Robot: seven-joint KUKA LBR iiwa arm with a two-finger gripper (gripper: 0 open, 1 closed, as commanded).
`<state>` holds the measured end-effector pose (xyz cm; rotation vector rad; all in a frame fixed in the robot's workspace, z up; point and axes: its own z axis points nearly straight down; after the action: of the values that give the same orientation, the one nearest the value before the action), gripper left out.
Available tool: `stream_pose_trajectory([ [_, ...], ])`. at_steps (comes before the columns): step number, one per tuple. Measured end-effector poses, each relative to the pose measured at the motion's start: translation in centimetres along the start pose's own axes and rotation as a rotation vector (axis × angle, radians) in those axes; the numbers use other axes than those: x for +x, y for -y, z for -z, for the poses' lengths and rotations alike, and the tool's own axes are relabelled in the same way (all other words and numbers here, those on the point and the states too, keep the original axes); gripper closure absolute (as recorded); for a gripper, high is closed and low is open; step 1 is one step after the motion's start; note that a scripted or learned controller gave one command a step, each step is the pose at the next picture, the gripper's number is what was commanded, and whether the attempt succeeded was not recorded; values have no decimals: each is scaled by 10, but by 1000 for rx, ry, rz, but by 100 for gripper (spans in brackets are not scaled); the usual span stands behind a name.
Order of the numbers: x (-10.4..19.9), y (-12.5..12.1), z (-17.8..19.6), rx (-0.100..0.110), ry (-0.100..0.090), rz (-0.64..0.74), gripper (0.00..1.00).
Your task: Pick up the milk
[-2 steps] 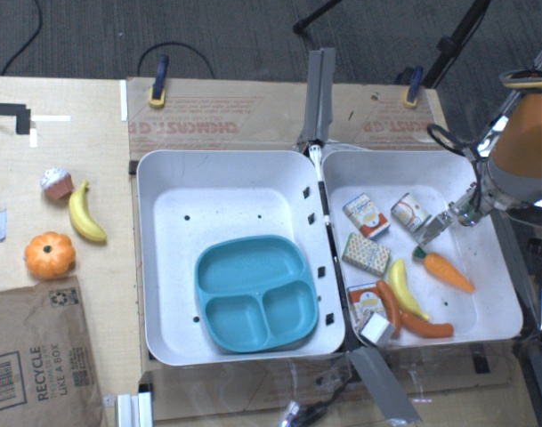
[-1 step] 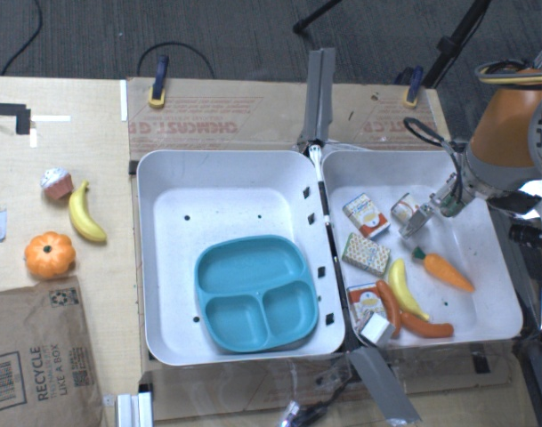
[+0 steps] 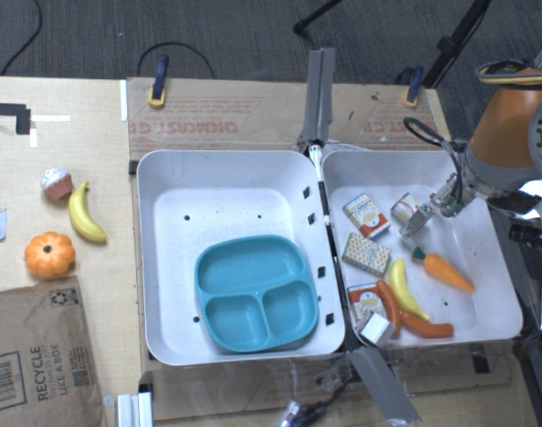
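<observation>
- Tool [image 3: 419, 221]: we see it low in the right bin [image 3: 493, 238], just above the carrot [image 3: 446, 271]; we cannot tell its state.
- Milk [image 3: 365, 215]: we find the small carton lying up and to the left of the carrot, apart from the tool.
- Cracker pack [image 3: 367, 254] sits left of the carrot, with the banana [image 3: 402, 290] below-left.
- Blue tray [image 3: 253, 292] lies far left of the carrot, in the left bin [image 3: 164, 238].

Hand [image 3: 416, 222] low in right bin [image 3: 493, 238], nr milk [image 3: 363, 214], blue tray [image 3: 253, 292] in left bin [image 3: 164, 238]
</observation>
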<state>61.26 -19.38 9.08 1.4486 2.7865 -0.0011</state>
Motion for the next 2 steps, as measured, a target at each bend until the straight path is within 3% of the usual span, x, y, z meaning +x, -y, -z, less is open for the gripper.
stream_pose_trajectory([
  [1,-20,-43,1,0,1,62,0],
  [2,-21,-44,10,-1,5,65,100],
])
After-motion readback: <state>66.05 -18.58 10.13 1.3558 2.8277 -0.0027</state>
